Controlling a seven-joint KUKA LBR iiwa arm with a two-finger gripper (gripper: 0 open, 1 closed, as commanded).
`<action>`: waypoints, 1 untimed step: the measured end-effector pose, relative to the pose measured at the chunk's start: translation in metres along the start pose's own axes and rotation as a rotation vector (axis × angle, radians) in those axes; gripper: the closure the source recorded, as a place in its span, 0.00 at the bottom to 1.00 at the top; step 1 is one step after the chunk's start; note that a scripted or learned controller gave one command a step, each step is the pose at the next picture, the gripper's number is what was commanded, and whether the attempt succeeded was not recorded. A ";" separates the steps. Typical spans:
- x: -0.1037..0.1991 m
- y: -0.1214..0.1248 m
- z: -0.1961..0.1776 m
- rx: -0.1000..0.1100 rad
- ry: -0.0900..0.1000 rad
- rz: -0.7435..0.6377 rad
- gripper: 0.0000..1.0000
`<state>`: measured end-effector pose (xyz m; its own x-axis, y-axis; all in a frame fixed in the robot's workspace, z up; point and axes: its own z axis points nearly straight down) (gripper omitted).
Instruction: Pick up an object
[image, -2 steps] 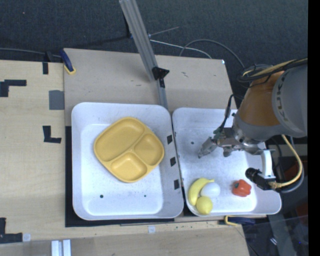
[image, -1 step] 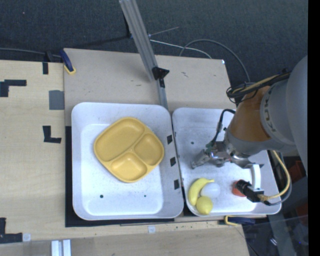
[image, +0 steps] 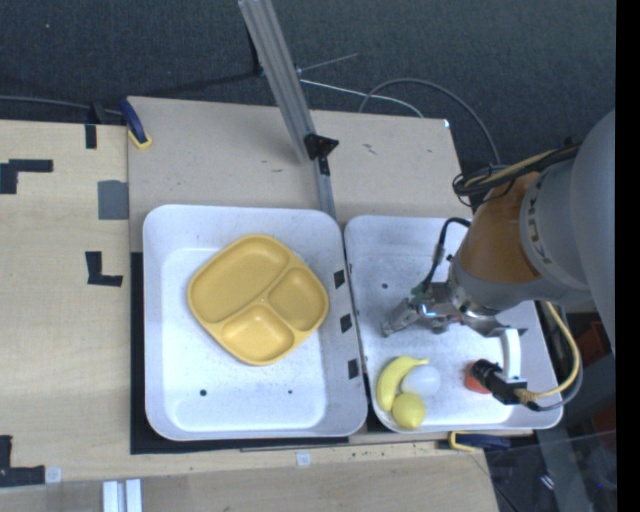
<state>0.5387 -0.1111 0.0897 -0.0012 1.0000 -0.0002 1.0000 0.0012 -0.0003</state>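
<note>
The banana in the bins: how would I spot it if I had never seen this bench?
Find the right-hand white bin, the one the grey arm reaches into. Look at its near left corner, below the gripper. The banana is the curved yellow piece there, arching over a pale round object and a yellow lemon-like ball; it alone is long and bent.

A pale wooden bench stood on dark carpet. Black tape marks lay on its left side. A metal pole crossed above.
</note>
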 end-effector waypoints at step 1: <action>0.001 0.000 -0.010 0.002 0.001 -0.001 1.00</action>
<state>0.5385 -0.1105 0.0994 -0.0024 1.0000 0.0010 1.0000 0.0024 -0.0019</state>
